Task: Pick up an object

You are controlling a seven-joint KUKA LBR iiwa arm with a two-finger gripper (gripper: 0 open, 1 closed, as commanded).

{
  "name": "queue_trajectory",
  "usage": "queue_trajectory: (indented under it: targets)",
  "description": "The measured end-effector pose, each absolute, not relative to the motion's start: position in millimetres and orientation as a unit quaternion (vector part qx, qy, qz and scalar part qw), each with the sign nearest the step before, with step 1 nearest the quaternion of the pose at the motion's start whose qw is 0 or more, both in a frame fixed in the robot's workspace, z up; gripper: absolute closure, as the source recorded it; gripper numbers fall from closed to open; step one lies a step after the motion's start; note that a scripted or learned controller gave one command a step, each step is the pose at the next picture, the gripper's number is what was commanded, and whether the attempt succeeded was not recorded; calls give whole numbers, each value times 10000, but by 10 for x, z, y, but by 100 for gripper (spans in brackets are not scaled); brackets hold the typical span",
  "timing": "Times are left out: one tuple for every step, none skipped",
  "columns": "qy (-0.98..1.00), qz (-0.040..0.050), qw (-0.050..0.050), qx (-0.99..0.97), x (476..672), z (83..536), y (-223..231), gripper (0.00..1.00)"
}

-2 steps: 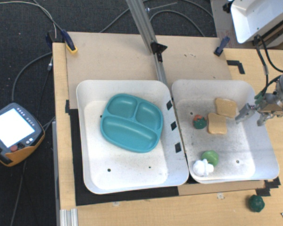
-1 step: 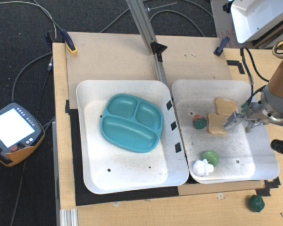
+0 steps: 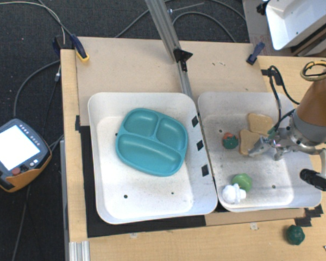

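In the right bin [image 3: 261, 197] lie a tan toast-shaped piece [image 3: 259, 123], a second tan piece [image 3: 248, 141], a small red and green ball [image 3: 230, 141], a green object [image 3: 242, 181] and a white object [image 3: 233, 193]. My gripper [image 3: 263, 145] reaches in from the right, low over the bin, with its metal fingers [image 3: 257, 148] right beside the second tan piece. From this angle the finger gap is hard to read, and nothing is clearly held.
The left bin [image 3: 106, 200] holds a teal divided plate [image 3: 152, 141]. A metal pole [image 3: 165, 23] rises between the bins at the back. A dark green ball [image 3: 295, 234] sits on the bench outside the right bin. Blue clamps [image 3: 79, 49] grip the far edge.
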State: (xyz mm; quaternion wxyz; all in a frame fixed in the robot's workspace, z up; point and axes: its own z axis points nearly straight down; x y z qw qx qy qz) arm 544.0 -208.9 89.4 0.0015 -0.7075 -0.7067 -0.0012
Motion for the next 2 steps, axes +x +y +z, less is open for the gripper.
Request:
queue_trajectory:
  targets:
    - [-7072,-29,-28,-7070,5478,916,-2099,0]
    - [-7076,-46,-51,-7066,5498,1036,-2094,100]
